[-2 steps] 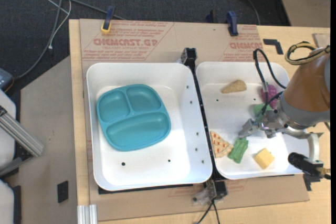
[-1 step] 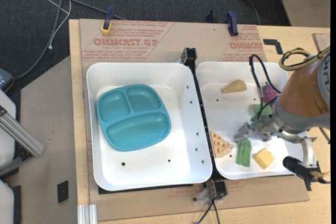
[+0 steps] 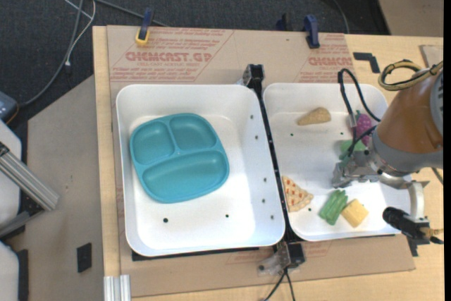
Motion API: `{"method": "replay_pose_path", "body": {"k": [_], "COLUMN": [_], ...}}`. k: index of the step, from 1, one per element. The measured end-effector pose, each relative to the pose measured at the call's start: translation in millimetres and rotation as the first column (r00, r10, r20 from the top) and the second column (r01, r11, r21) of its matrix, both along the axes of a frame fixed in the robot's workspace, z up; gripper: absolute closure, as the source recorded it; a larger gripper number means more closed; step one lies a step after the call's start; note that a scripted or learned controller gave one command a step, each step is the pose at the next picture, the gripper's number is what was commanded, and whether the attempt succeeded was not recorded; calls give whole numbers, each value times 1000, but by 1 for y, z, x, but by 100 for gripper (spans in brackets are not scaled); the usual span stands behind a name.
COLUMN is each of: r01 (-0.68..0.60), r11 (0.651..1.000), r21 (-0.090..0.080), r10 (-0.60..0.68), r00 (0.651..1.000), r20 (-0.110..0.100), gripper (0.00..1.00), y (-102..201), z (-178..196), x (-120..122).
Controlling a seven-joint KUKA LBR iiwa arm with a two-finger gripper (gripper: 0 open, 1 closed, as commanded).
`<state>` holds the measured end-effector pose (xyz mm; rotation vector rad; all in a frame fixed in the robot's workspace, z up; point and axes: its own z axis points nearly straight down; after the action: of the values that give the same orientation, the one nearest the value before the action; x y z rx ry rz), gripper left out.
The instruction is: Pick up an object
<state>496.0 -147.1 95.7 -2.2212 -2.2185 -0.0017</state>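
Pick not yet done, judging from the scene. End effector (image 3: pixel 347 175) low inside the right bin (image 3: pixel 310 232), near its middle, just above and beside the green piece (image 3: pixel 332 208) and the yellow block (image 3: pixel 354 213). Nothing visibly lifted or carried. Both of these lying on the bin floor, touching each other or nearly so, with the triangular pizza-like slice (image 3: pixel 296 194) just to the left, against the inner wall. Tan bread-like piece (image 3: pixel 313 116) well apart, toward the far side of the same bin. Left to do, most likely: settle on one object, close on it, raise it clear of the bin.

Hard to read: whether the end effector is wide, narrow or closed on anything. Cannot tell, since the grey and orange arm (image 3: pixel 412 130) covers most of it from above. Also partly hidden behind the black cable and the arm: a purple item (image 3: pixel 363 126) and a second small green item (image 3: pixel 347 148), shapes not clear. In the left bin (image 3: pixel 134 222), a teal divided plate (image 3: pixel 180 155), fully visible, far from the arm. Desk (image 3: pixel 204 56) cut off at the right edge.
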Motion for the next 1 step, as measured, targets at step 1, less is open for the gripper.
{"method": "replay_pose_path", "body": {"k": [1], "r01": [-2], "r11": [1000], "r21": [-4], "r10": [2], "r00": [1000], "r20": [7], "gripper": [100], "y": [0], "z": [63], "x": [5]}}
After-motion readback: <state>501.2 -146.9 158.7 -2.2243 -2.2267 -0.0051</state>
